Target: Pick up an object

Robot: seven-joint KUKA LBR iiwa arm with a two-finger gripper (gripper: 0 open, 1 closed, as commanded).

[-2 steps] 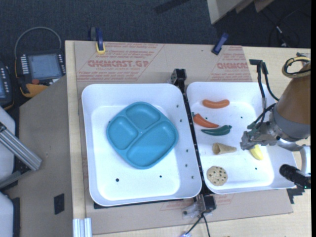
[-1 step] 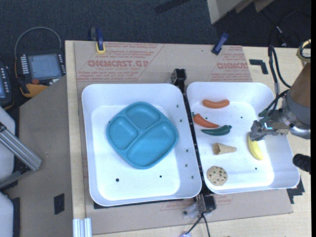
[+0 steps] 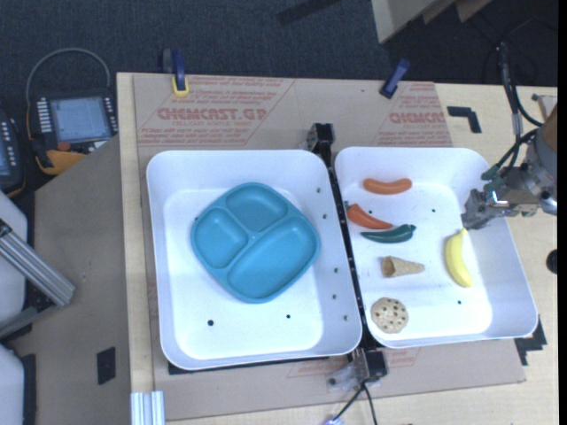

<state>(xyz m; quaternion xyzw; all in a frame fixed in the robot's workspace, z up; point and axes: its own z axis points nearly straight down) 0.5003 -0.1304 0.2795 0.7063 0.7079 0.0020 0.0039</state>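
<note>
Camera view had two white bins side by side on the bench [image 3: 266,104]: the left bin [image 3: 177,326] with one blue divided plate [image 3: 255,253] in it, three compartments, and the right bin [image 3: 496,317] with six small food items. Counted: one sausage [image 3: 387,185], one carrot [image 3: 362,217], one green chili pepper [image 3: 390,233], one ice cream cone [image 3: 401,266], one cookie [image 3: 388,314] and one banana [image 3: 458,258].

The banana was the closest piece to the pincer [image 3: 477,209], sitting just below and slightly left of it. It looked plain yellow, short and curved, lying flat on the bin floor with its long side running roughly top to bottom. Looked apart from the pincer, not touching as far as I could see.

Everything else sat further left of the pincer: sausage up and to the left, carrot and pepper touching each other straight left, cone and cookie down-left. The blue plate was way off left, in the other bin.

The pincer itself hung over the right bin's right-hand part, near the rim. Too small and dark to tell whether it was spread or clenched, and I couldn't make out anything between its tips.
</note>
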